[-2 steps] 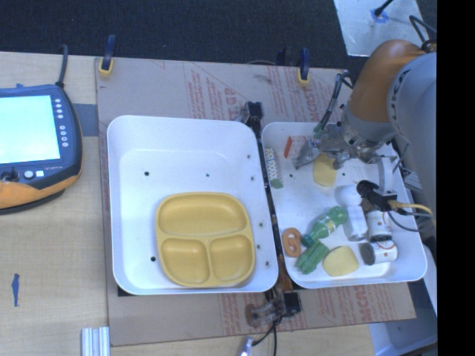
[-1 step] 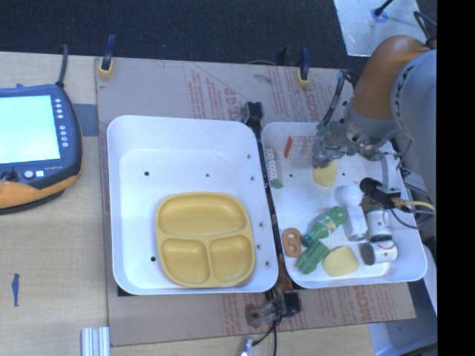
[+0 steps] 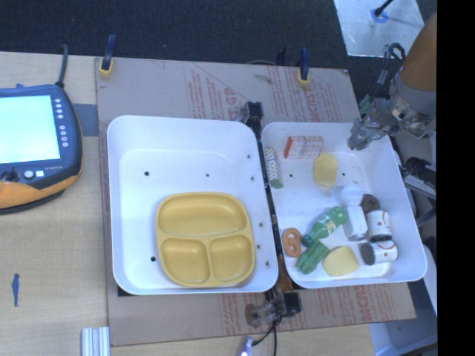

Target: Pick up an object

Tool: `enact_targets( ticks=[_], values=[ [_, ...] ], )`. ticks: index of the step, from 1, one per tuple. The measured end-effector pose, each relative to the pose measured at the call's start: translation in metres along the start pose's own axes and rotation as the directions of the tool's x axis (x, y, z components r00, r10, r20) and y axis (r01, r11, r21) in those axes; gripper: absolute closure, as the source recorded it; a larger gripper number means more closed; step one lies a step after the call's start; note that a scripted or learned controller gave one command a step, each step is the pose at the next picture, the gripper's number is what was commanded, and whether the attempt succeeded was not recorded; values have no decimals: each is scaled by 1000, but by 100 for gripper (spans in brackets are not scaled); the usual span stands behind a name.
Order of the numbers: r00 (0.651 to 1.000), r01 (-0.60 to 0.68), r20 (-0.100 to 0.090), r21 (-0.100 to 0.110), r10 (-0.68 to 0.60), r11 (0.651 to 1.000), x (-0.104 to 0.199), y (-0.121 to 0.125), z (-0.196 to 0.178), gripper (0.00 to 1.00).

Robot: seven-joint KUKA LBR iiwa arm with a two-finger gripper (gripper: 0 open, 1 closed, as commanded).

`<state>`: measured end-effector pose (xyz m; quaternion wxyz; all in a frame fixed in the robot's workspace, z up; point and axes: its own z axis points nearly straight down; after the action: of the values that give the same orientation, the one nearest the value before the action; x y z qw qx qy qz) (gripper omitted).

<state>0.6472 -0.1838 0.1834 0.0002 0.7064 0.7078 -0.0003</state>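
Overhead slanted view of the bench. Two shallow white bins sit side by side on a cardboard sheet (image 3: 223, 87) held to the bench by clamps (image 3: 303, 64), evidently so the bins stay in register under the fixed camera.

The left bin (image 3: 133, 136) holds a single yellow three-compartment tray (image 3: 205, 239), lying flat toward its near side.

The right bin (image 3: 397, 191) holds the loose objects from which the task's pick may be drawn:
- a small orange-and-white carton (image 3: 303, 147) near the far wall
- a pale yellow block (image 3: 325, 169) just beside the carton
- a narrow printed packet (image 3: 272, 166) along the left wall
- a white bottle (image 3: 353, 211) near the centre
- a green bottle (image 3: 326, 223) lying on its side
- a green pepper-like piece (image 3: 312, 257) beside an orange ring (image 3: 291, 241)
- a yellow lemon-like piece (image 3: 341, 261)
- a small can with red markings (image 3: 381, 225) toward the right wall

These crowd the near half of the bin, several touching; the carton and block stand more apart and would likely be the easier targets.

The gripper (image 3: 361, 136) hangs over the far right corner of the right bin, above the rim, with nothing visible between its tips; whether it is released or clenched cannot be told at this size. No object appears lifted, so the pick is judged not yet made.

A teach pendant (image 3: 33, 143) rests on the bench at the left, well apart from the bins.
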Motion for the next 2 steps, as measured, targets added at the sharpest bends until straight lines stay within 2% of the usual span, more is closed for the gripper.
enact_targets(
  ticks=[1,2],
  values=[
    [1000,3,-1,3,-3,1000,48,-32,-27,100],
    [1000,2,-1,4,-2,1000,48,-32,-27,0]
  ],
)
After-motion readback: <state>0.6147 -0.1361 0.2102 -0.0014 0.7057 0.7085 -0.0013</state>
